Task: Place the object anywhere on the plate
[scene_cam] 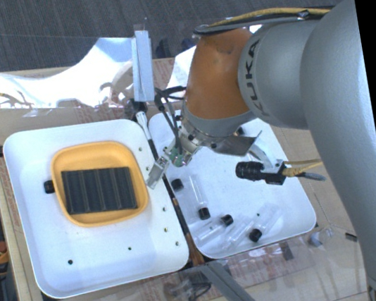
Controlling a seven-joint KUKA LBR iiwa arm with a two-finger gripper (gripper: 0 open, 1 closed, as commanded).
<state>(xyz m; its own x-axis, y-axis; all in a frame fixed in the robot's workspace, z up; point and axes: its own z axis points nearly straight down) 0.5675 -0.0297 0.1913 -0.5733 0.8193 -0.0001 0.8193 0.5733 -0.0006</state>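
A yellow plate (97,161) lies in the left white bin (48,255). On it rests a dark, ribbed rectangular object (100,189), covering most of the plate's middle. My gripper (162,165) hangs over the divider between the two bins, just right of the plate's right rim and apart from the dark object. The grey arm with its orange band (222,79) covers the upper part of the right bin (293,200). I see nothing between the gripper and the plate.
A small black piece (49,186) sits at the plate's left rim. Several clear vials with black caps (225,221) lie in the right bin's front part. A black cylinder on a cable (257,172) hangs off the arm. Crumpled foil (89,73) lies behind the bins.
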